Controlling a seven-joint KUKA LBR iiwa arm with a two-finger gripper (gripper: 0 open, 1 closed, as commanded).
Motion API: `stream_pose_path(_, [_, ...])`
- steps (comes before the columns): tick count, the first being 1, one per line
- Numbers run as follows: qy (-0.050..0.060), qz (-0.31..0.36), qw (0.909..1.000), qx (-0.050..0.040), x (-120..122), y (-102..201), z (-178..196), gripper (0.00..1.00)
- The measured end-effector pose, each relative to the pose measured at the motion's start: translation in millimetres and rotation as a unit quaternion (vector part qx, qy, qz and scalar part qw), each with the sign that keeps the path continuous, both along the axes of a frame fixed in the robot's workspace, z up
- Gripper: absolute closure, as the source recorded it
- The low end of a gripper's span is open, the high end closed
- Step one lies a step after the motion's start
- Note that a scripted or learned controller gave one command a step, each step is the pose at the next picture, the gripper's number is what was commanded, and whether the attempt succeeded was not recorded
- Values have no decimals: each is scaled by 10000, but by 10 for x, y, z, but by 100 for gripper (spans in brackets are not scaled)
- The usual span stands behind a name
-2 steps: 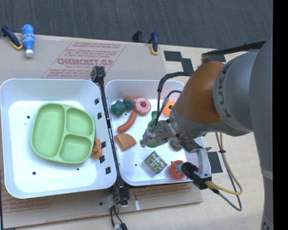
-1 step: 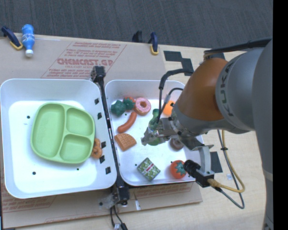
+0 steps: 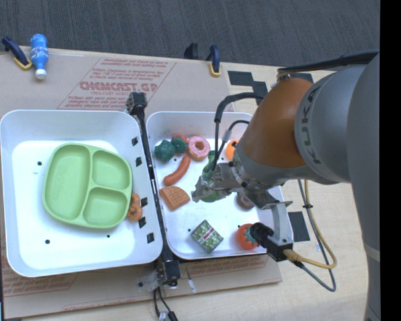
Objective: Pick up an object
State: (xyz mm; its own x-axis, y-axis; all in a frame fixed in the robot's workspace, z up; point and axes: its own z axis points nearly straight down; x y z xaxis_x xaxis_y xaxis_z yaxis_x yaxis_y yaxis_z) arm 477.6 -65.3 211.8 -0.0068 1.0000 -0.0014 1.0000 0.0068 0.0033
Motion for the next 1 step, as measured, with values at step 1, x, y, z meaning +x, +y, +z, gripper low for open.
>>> stream_pose_path(1, [34, 3, 10000, 8, -14, 183, -205, 100])
